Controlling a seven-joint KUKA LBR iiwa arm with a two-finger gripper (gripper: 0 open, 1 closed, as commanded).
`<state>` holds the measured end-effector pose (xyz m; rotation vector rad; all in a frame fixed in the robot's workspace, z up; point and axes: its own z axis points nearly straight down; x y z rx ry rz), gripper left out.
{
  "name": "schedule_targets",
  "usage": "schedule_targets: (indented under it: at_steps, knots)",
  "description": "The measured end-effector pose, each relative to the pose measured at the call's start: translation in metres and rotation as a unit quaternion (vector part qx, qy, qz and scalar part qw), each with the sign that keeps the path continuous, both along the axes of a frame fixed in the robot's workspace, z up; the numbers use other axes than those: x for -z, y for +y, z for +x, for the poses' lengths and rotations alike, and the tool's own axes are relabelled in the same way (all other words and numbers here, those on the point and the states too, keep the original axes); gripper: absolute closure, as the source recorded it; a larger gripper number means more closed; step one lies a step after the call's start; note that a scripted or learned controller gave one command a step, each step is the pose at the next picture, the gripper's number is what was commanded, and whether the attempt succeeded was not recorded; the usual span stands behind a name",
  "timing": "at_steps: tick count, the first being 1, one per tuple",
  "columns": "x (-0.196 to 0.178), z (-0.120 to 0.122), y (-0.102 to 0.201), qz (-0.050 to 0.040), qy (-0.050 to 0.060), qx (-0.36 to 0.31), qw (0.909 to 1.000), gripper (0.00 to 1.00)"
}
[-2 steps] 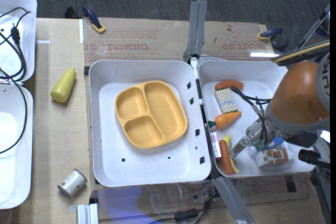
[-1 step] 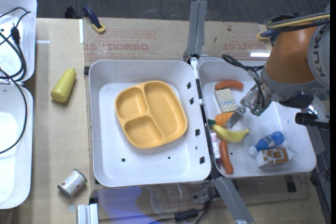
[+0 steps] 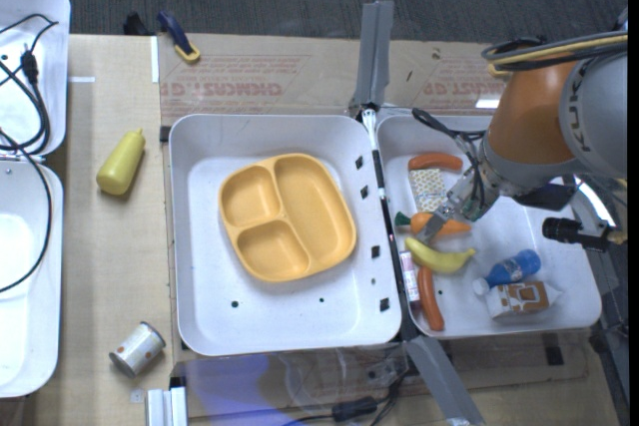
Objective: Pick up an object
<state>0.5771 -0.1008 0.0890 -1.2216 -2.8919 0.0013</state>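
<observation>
My gripper (image 3: 439, 222) reaches down into the right bin (image 3: 569, 314), its tip right over a small orange fruit (image 3: 454, 225) and just above a yellow banana (image 3: 440, 257). I cannot tell whether it touches either of them. Around it lie a sausage (image 3: 436, 161), a patterned packet (image 3: 427, 187), a red sausage (image 3: 429, 299), a blue bottle (image 3: 515, 266) and a brown carton (image 3: 521, 298). The arm's orange band (image 3: 529, 120) hides the bin's back right part.
The left bin (image 3: 200, 314) holds a yellow divided plate (image 3: 288, 214). On the bench outside lie a mustard bottle (image 3: 121, 163), a small can (image 3: 137, 348) and a blue-and-yellow clamp (image 3: 178, 38). A grey divider (image 3: 374, 55) stands between the bins.
</observation>
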Motion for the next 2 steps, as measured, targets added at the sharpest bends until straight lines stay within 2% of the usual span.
schedule_targets:
  at_steps: [1, 2]
  knots:
    - [-0.006, 0.0, -0.001, 0.0001, 0.002, 0.0, 1.0, 1.0]
    - [-0.1, 0.065, 0.082, -0.0001, 0.0, -0.083, 0.9965, 1.0]
